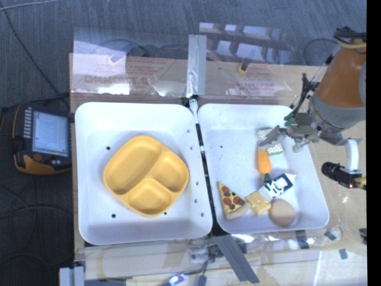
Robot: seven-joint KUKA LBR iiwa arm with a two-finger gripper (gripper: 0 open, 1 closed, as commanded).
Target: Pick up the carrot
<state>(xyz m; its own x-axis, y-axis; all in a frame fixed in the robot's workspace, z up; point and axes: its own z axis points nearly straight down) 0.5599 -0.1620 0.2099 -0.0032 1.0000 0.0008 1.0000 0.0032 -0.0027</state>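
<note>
My gripper (280,137) hangs over the right bin (238,121) near its right edge, just above the carrot (264,160), and whether it is parted or closed I cannot tell. The carrot lies upright-wise in the bin's right half, clear of my tool, with a black-and-white packet (280,184), cheese wedge (258,202), egg (282,213) and pizza slice (230,199) toward the near edge. A yellow divided plate (146,174) sits mid-left bin (89,219).

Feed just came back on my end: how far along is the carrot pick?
Done: the arm has reached over the right bin, and the gripper sits just above the carrot. In hand: nothing; the carrot lies on the bin floor beside the black-and-white card, not between the fingers. Left: descend, close on the carrot and lift.
</note>
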